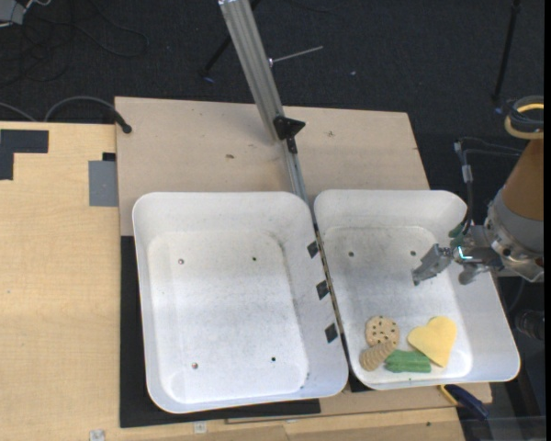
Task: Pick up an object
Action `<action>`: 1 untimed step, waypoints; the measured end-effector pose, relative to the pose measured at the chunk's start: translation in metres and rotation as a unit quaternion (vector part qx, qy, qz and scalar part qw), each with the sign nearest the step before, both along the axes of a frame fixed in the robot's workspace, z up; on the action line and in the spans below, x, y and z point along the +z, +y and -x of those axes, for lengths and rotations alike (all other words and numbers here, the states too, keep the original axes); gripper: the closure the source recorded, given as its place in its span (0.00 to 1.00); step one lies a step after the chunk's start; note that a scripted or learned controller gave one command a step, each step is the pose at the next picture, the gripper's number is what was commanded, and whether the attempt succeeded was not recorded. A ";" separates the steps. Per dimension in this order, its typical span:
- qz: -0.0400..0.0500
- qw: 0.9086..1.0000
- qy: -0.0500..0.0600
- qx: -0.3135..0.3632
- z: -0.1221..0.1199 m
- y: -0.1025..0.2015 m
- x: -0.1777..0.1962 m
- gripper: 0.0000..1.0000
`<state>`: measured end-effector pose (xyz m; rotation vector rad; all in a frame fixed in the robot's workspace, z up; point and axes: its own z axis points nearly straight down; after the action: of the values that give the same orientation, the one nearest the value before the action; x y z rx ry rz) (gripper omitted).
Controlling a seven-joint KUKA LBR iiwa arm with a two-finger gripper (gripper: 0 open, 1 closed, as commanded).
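yellow heart (434,339) lies apart from open, empty fingers (450,268).

The arm (523,200) is cut off by the right edge. The gripper (438,265) is too small to tell its finger state.

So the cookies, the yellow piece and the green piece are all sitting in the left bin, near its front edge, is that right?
Not quite. The camera view shows the cookies, yellow piece and green piece in the right bin, near its front edge.
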<state>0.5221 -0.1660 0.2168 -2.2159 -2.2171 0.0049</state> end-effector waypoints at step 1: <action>0.001 1.000 -0.002 -0.001 -0.001 -0.001 0.002 0.00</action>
<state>0.5228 -0.1668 0.2186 -2.2209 -2.2179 0.0016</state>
